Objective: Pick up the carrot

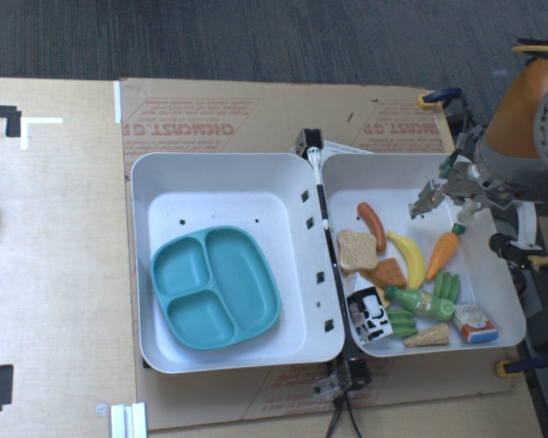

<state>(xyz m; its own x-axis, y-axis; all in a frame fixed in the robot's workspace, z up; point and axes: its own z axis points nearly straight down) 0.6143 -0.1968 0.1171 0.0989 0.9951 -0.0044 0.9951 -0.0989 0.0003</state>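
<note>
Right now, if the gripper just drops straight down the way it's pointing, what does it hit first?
Probably bare bin floor, not the carrot. The gripper hangs above the right bin, up and a bit left of the carrot's leafy end. Depth is hard to judge from this slant, so it might clip the carrot top.

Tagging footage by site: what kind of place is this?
Probably a robot lab test bench, not a kitchen. Two white bins sit on cardboard; the right one holds toy food such as a carrot and banana, the left one a teal divided plate. The claw hangs over the right bin.
</note>
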